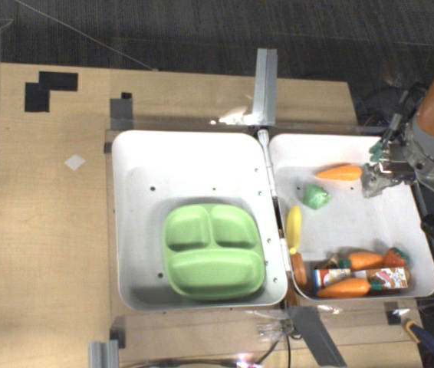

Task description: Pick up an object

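Dark carpet lies beyond a pale wooden counter (pixel 41 228) that carries two white bins side by side. Near the right bin's (pixel 424 228) far edge, an orange carrot (pixel 339 173) lies crosswise, its long axis parallel to that edge. Just beside its right end hangs the claw (pixel 376 176); whether it is apart or together, I cannot tell. Other toy foods line the near edge. A green divided plate (pixel 214 249) sits in the left bin (pixel 136 205).
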`<state>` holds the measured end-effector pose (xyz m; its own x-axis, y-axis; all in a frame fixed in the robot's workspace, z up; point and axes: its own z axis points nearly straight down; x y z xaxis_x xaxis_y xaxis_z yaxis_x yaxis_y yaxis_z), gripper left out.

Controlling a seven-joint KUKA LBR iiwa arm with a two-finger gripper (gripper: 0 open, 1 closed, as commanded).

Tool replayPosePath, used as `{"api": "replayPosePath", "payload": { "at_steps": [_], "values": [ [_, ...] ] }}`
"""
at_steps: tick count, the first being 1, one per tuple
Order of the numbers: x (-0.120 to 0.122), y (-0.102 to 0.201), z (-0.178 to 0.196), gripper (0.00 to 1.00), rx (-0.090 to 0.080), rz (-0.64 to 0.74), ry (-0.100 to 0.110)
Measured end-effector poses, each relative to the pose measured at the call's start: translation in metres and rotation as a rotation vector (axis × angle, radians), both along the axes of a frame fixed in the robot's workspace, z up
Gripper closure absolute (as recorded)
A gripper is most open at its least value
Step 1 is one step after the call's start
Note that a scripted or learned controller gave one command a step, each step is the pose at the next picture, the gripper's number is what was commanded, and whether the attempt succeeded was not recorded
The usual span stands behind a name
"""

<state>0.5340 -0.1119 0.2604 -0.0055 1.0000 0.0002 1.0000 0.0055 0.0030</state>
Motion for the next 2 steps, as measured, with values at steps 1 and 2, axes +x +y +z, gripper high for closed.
{"api": "replayPosePath", "payload": {
  "at_steps": [1, 2],
  "values": [
    [0.037, 0.024, -0.162, 0.00, 0.002, -0.327, 0.000],
    [0.058, -0.020, -0.153, 0.00, -0.001, 0.085, -0.005]
  ]
}}
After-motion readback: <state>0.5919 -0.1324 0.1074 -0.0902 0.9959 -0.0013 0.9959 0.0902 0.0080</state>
